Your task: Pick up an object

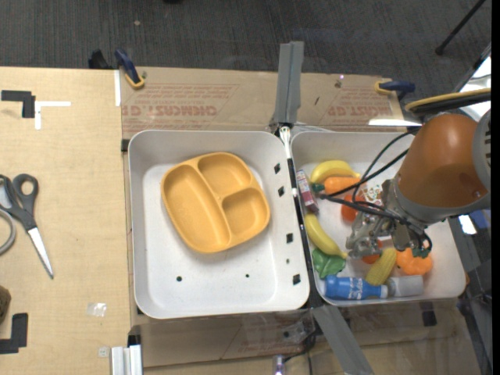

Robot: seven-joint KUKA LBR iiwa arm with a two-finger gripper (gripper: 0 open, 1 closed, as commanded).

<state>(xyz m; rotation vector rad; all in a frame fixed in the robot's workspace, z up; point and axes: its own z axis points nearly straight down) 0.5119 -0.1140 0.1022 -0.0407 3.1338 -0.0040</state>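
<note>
My gripper (366, 239) hangs low inside the right bin (447, 289), down among a pile of toy food. Around it lie a yellow banana (322, 235), a second banana (333, 169) near the bin's back, an orange carrot (339, 184), a corn cob (382, 266), an orange fruit (414, 263), a green piece (328, 265) and a blue-and-white bottle (358, 288) along the front wall. A red piece (359, 208) sits just behind the gripper. The wrist and cables hide the fingertips.
The left bin (148, 233) holds a yellow three-compartment plate (216, 201). A slim marker-like item (305, 191) lies by the divider between the bins. Scissors (30, 217) rest on the bench at the far left. Blue clamps (130, 69) hold the cardboard behind the bins.
</note>
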